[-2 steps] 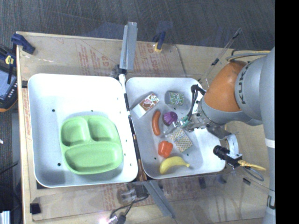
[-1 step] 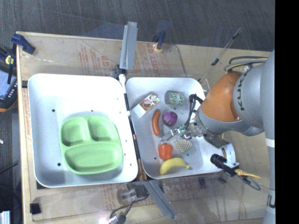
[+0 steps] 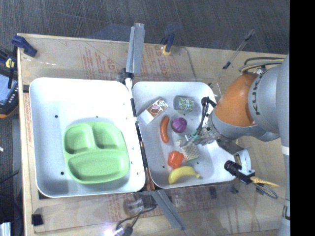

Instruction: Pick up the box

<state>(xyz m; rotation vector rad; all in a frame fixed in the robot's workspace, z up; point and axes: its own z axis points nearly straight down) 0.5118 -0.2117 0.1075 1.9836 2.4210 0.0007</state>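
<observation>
Glossy white plastic bins (image 3: 78,90), matt green plastic tray (image 3: 96,151), printed cardboard box (image 3: 157,107), bare plywood bench (image 3: 74,58).

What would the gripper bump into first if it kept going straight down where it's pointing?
Probably the patterned item lying right beneath the gripper, in the right bin. Height is hard to judge from above.

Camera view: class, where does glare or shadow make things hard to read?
Camera view: the left bin shows bright, nearly washed-out white walls; the green tray casts a soft shadow; the gripper sits blurred among the right bin items, the box staying legible.
</observation>
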